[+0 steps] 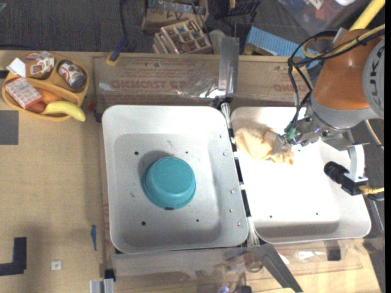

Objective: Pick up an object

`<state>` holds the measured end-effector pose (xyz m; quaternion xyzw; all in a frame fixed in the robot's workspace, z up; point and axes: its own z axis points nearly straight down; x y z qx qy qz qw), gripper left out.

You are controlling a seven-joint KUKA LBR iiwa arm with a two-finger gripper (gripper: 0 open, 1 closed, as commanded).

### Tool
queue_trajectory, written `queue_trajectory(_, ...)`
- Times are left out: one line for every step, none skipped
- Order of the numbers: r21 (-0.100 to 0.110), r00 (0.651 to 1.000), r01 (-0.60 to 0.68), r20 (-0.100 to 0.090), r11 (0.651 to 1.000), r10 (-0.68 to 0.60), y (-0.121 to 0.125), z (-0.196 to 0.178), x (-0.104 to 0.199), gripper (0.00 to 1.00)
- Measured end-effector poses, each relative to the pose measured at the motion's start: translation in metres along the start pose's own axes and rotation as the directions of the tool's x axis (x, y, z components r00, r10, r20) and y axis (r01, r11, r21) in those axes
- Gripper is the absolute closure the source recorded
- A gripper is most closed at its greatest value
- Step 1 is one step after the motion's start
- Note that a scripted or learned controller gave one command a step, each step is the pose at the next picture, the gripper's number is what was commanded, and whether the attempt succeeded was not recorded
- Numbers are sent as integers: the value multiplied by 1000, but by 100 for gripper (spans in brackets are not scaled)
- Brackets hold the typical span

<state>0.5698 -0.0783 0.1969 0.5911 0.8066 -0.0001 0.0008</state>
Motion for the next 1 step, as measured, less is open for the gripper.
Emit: queue_trajectory(-3,1000,-1,2,1000,1,1,-9,-1,100)
